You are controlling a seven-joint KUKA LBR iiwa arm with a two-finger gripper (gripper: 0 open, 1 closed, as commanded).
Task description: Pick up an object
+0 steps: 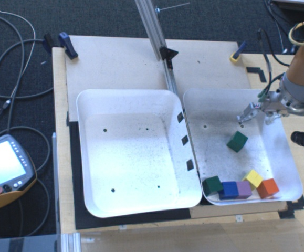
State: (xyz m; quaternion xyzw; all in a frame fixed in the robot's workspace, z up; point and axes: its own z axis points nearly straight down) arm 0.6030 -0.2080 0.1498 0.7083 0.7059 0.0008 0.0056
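A green block lies tilted near the middle of the right bin. Along that bin's front wall sit a dark green block, a blue block, a purple block, a yellow block and an orange block. My gripper hangs over the right bin's back right part, a little behind and to the right of the green block. Its fingers are spread open with nothing between them.
The left bin stands beside the right one, with a row of black clips along the shared wall. A slanted metal bar crosses the bench's back. A teach pendant and cables lie on the floor at left.
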